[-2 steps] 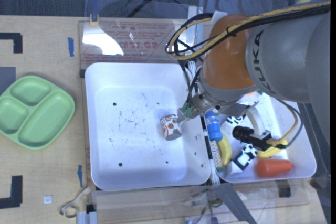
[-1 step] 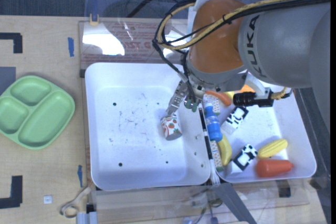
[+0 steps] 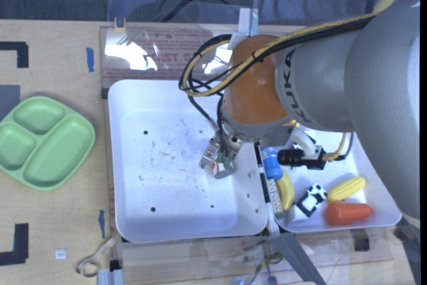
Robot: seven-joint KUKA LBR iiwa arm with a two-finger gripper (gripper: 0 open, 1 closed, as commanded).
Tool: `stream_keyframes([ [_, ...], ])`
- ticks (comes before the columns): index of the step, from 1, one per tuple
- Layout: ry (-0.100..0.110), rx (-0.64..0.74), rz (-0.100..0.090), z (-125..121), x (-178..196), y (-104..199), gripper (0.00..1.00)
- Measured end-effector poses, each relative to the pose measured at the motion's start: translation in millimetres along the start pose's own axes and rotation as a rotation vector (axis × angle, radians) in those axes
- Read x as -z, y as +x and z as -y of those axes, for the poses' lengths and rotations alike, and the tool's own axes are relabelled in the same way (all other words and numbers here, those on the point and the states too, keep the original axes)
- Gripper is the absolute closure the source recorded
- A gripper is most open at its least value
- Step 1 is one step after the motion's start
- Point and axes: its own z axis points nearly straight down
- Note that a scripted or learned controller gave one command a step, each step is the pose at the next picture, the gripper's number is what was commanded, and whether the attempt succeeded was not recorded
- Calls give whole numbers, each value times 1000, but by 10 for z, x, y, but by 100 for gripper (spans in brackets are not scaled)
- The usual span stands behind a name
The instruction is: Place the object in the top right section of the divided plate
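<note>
Pincer [image 3: 220,160] state is recorded first: it hangs below the orange wrist band over the right part of the left bin [image 3: 133,143], near the divider between the two bins. A small pale item with an orange-brown edge is seen at its tip, but whether that item is gripped, touched, or part of the tool cannot be told; the spread of the jaws is likewise not readable from this slant.

Nearest the lower frame edge, in the right bin [image 3: 383,220], candidate objects are noted: an orange carrot-shaped piece [image 3: 347,212], a black-and-white block [image 3: 311,199], a yellow corn-like piece [image 3: 345,188], a banana [image 3: 286,192] and, just above it, a blue item [image 3: 270,165] against the divider. Which of these is the task's object is not established.

All are judged to be light toy pieces, probably stiff plastic with smooth, somewhat slippery skins and not fragile. A hold across the narrow middle of the elongated pieces is advised, since rounded ends are likely to squirt out.

At the far left of the frame, well apart from both bins, the green divided plate [image 3: 67,160] is seen on the bench; nothing is seen in its sections, so placement is judged not yet done.
</note>
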Motion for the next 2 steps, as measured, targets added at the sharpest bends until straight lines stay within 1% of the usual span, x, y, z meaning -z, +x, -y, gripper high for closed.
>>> stream_keyframes([
  [1,-1,-1,0,1,3,-4,0],
  [2,-4,354,5,-97,889,158,0],
])
